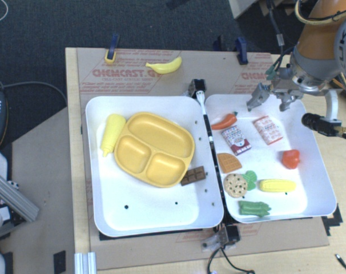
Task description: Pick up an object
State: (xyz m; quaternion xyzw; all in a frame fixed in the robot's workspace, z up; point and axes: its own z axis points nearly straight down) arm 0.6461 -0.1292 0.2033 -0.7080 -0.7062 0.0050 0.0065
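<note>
Over the right bin's (324, 170) far edge hangs the gripper (274, 99), fingers spread apart, nothing between them. Grey arm (318, 56) with orange band comes in from upper right.

Right bin, nearest the gripper first:
- Red-and-white packet (268, 129), flat, just below the gripper and apart from it.
- Second packet (236, 140), red, white and dark, left of the first, tilted.
- Chili (224, 121), orange-red with green stem, near the bin's far left corner, just above the second packet.
- Tomato (291, 158), red, toward the right wall, well apart from the packets.
- Brown wedge (229, 162), a bread or waffle piece, below the second packet, by the left wall.
- Cookie (236, 185), chip-dotted, below the wedge, touching a small green piece (250, 179) on its right.
- Corn (276, 185), yellow, lying crosswise, just right of the green piece.
- Green vegetable (254, 209), dark, lying near the front edge; cannot tell what kind.

Left bin (99, 153):
- Yellow tray (153, 148) with three compartments, set at a slant in the middle.
- Yellow bottle (111, 133) lying against the tray's left side.
- Chocolate (193, 176), brown, at the tray's lower right corner, touching or partly under it.

Outside the bins: banana (165, 66) on the brown board (127, 73) beyond the left bin. Two blue clamps (111, 50) at the board's far edge. Black clip (197, 88) at the far end of the seam between bins.
</note>
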